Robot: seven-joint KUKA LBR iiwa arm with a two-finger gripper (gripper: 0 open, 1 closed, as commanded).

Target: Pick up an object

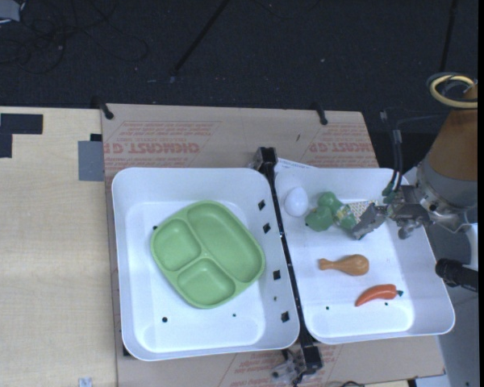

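Green divided plate (207, 253), orange-red pepper (377, 295), white egg (296, 201)

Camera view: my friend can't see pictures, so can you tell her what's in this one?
A grey robot arm's gripper hovers over the right white bin, beside a green toy, a white egg, a toy drumstick and an orange-red pepper. The left white bin holds a green divided plate.
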